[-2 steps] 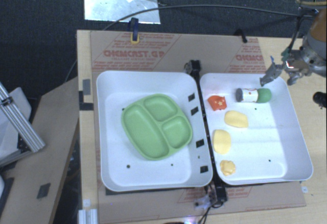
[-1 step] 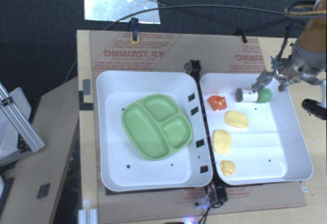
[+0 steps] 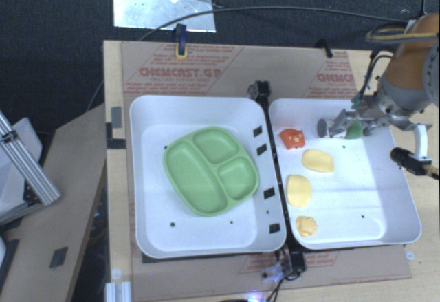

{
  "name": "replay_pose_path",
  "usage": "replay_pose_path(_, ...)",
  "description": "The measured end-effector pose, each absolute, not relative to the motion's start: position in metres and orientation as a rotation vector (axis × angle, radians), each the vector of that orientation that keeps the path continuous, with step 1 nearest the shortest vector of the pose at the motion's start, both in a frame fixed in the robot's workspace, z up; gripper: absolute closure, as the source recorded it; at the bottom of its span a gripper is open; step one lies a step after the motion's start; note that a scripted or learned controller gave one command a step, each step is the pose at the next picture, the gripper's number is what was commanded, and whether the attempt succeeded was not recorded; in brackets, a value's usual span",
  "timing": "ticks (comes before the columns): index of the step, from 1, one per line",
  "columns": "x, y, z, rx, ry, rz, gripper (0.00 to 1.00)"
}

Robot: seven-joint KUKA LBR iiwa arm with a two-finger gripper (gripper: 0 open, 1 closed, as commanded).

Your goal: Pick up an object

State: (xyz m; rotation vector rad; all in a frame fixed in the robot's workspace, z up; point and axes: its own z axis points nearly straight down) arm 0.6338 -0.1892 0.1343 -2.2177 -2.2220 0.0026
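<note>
The right bin (image 3: 392,225) holds a red object (image 3: 292,137) near its left wall, with a yellow piece (image 3: 318,161) just right of it. Two more yellow pieces lie lower down, one at mid-left (image 3: 298,190) and one by the front-left corner (image 3: 306,225). A small green object (image 3: 355,131) lies at the back of this bin, partly hidden by the gripper body. My gripper (image 3: 330,128) hangs low over the bin's back part, right of the red object and left of the green one, touching neither that I can see.
A green divided plate (image 3: 210,170) lies in the left bin (image 3: 148,156). The arm's orange-banded wrist (image 3: 411,63) leans in from the right above the right bin's back corner. A black part (image 3: 409,159) juts over the right rim.
</note>
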Motion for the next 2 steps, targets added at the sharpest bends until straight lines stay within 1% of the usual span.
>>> replay_pose_path(1,0.634,-0.189,0.082,-2.217,-2.223,0.002,0.0)
replay_pose_path(2,0.635,-0.189,0.097,-2.22,-2.228,-0.002,1.0)
